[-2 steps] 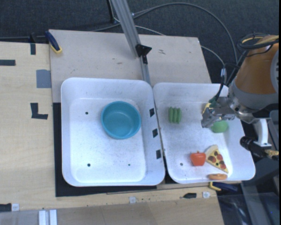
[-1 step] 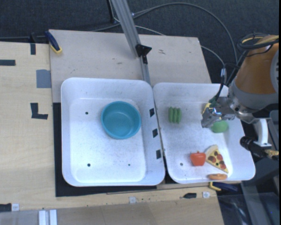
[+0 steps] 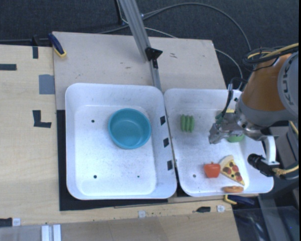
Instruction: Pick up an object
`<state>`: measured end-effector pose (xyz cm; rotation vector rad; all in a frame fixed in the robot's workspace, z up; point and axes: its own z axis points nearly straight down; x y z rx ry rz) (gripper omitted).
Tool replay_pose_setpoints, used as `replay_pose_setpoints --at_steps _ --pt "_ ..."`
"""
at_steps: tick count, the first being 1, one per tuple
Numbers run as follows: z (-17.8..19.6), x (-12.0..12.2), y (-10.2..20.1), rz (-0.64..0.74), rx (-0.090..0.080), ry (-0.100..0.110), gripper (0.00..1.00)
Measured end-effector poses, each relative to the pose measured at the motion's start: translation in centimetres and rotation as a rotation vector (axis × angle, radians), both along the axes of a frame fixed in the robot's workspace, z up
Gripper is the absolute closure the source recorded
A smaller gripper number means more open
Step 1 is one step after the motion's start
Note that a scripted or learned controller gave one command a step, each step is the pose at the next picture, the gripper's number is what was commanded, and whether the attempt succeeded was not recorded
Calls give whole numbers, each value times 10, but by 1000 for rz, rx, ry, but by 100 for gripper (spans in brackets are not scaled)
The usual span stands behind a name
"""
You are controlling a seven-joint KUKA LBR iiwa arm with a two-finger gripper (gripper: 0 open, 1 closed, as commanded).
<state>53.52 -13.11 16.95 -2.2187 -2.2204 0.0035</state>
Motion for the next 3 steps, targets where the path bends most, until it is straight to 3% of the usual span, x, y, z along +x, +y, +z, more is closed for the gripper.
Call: replay_pose_setpoints --at_steps 2,3 --pt "-79 1 -4 -1 -1 -6 0" --pt "-69 2 -4 0 -1 -6 100"
